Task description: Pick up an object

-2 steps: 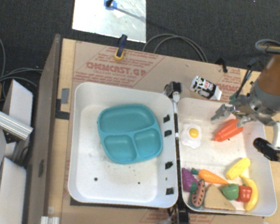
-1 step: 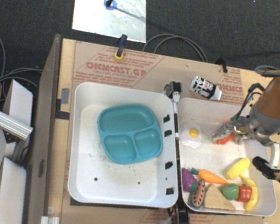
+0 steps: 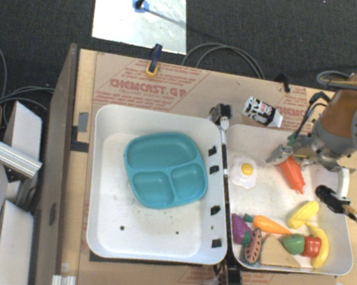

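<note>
While our pincer (image 3: pixel 292 155) sits low over the orange bottle (image 3: pixel 293 174) in the right bin (image 3: pixel 345 261), we cannot tell its state, so nothing looks lifted yet.

- Red block lettering is printed on the brown cardboard sheet (image 3: pixel 173 82) under the two bins; above the left bin it can be read roughly as "CHEMCAST GP", with a smaller line below it that is too small to be made out.
- The same red print is repeated at the sheet's upper right (image 3: pixel 295 110), but it is cut off and cannot be read.
- A black-and-white patterned label is seen on the small carton (image 3: pixel 263 112) lying on the cardboard; no words can be read on it.
</note>
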Robot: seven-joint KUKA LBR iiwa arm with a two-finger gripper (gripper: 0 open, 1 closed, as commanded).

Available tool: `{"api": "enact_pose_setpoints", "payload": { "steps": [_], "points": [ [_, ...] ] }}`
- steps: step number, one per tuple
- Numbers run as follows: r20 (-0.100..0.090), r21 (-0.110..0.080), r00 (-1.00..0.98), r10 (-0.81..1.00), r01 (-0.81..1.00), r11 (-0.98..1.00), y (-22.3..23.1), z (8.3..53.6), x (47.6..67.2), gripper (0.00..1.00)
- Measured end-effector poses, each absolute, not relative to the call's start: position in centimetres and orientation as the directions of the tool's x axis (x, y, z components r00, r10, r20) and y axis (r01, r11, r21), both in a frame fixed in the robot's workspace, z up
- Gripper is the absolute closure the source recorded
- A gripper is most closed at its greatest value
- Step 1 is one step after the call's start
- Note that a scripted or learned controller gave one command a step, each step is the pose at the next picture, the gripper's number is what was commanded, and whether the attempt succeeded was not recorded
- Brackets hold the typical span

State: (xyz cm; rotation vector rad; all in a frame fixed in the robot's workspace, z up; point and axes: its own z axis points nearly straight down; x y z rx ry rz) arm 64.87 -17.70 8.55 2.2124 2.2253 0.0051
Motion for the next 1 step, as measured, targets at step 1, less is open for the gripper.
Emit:
{"api": "enact_pose_setpoints", "payload": {
  "steps": [1],
  "points": [
    [-0.001,0.007,-0.007,1.000,1.000,0.007,-17.78,9.69,64.89,1.00]
  ]
}}
